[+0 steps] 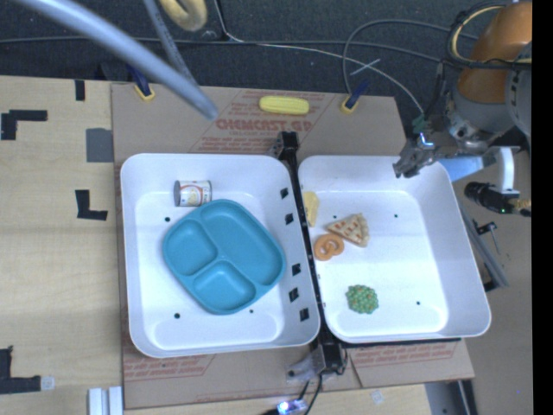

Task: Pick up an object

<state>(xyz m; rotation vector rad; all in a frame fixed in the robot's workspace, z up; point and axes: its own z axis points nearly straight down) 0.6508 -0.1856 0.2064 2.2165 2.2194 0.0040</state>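
The right bin (458,258) holds a triangular tan wafer slice (350,229), an orange ring-shaped pretzel (327,248), a pale yellow wedge (309,207) against its left wall, and a green broccoli floret (362,298) nearer the front. In the left bin (138,258) lie a blue divided plate (223,254) and a small can (193,193) on its side. My gripper (409,166) hangs over the far right corner of the right bin, well apart from all the objects, with nothing seen in it.
A yellow banana-shaped toy (283,105) lies on the cardboard beyond the bins. Cables arc over the bench behind the right bin. A black divider (298,232) with clips runs between the bins. The arm's body (492,59) stands at the upper right.
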